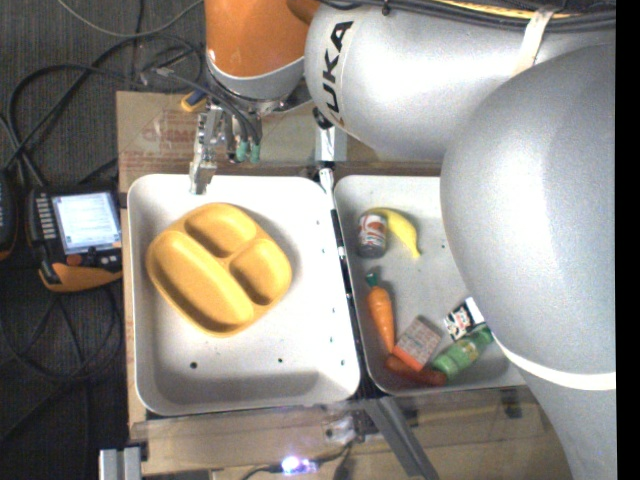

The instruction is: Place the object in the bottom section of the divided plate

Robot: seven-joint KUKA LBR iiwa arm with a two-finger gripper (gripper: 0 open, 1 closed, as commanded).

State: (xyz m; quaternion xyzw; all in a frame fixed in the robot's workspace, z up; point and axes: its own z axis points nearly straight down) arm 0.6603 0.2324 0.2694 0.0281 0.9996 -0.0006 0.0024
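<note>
**Q:** Gripper (pixel 203 173) state, can anything be made out from the camera view?

**A:** Not much tbh. It's seen hanging over the top rim of the left bin (pixel 150 368), just above the yellow divided plate (pixel 220 265). Whether anything is clamped can't be told, and nothing is seen between the tips.

**Q:** And the plate?

**A:** It's laid in the upper half of the left bin, tilted a bit, all three sections bare.

**Q:** Where are the objects kept then?

**A:** In the right bin (pixel 352 298): a can (pixel 373 234) is seen touching a banana (pixel 404 232), a carrot (pixel 381 311) is found below them, then a small box (pixel 419 339), a green bottle (pixel 464 354) and a red item (pixel 416 373) partly tucked under the box. Much of that bin is hidden by the arm (pixel 500 148).
</note>
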